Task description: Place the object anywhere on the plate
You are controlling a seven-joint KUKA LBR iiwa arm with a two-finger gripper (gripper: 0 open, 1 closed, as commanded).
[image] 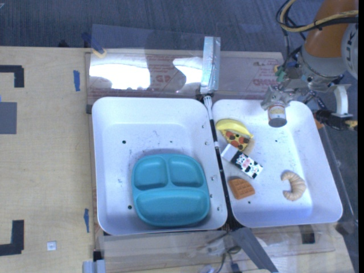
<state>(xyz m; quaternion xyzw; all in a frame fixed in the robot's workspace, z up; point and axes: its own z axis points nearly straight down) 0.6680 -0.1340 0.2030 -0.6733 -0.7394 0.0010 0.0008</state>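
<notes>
Over the right bin's (327,169) far edge hangs the gripper (277,116) — whether it grips anything, I cannot tell; the teal plate (169,190) sits in the left bin (108,152).

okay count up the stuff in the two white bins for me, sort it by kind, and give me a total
Teal divided plate, in the left bin: 1
Yellow banana, in the right bin: 1
Pizza slice: 1
Black-and-white block: 1
Orange cracker-like piece: 1
Croissant: 1
Total: 6 things, 1 in the left bin and 5 in the right.
</notes>
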